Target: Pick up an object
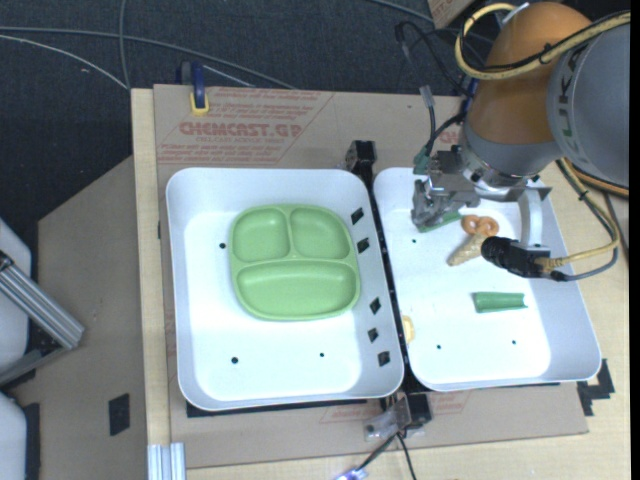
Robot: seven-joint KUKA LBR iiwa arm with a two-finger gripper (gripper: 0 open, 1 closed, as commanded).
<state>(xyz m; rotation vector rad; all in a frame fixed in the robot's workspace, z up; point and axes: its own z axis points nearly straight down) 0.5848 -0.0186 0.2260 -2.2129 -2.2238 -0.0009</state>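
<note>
My gripper (pixel 434 208) low in right bin (pixel 560 338), near its back-left corner; finger spacing: cannot tell. Nothing visibly held. Green block (pixel 498 302) lies apart; orange ring (pixel 479 226) just beside.

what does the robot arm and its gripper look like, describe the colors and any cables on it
The arm is bulky and rounded, with a grey shell and a glossy orange band above the wrist. A yellow cable loops beside the orange part, and thinner dark wires run down toward the wrist. The gripper is a small block of dull grey metal with dark parts.
</note>
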